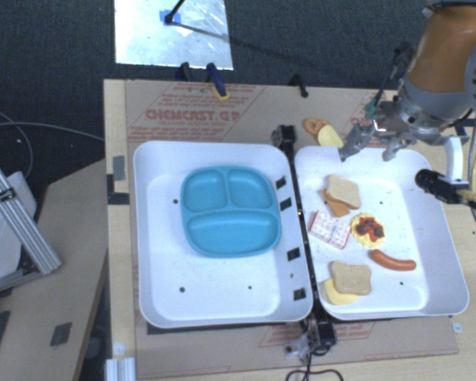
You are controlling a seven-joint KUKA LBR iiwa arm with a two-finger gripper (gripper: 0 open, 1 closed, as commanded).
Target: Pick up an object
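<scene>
While we are looking down from the near edge of the bench, we are seeing two white bins lying side by side. Nearest us in the right bin (440,236), a slice of toast (351,277) is resting on top of a pale yellow piece (335,294). A little farther back and to the right, a sausage (393,261) is lying on the bin floor. Beyond it, a small round pastry with red topping (368,229) is sitting just beside a white and red checked wafer (329,229) on its left. Farther still, a second slice of bread (343,190) is leaning over a brown piece. In the left bin (155,236), a blue divided plate (228,212) is sitting near the middle.

At the far rim of the right bin, we are seeing the gripper (373,143) hanging above the bin's far edge, its two fingers spread apart and grasping nothing, well apart from the food items. Just to its left, outside the bin on the cardboard, a yellow piece (329,136) and an orange-brown piece (314,125) are lying together. Farthest back, a shiny sheet (174,22) is lying on the dark floor.
</scene>
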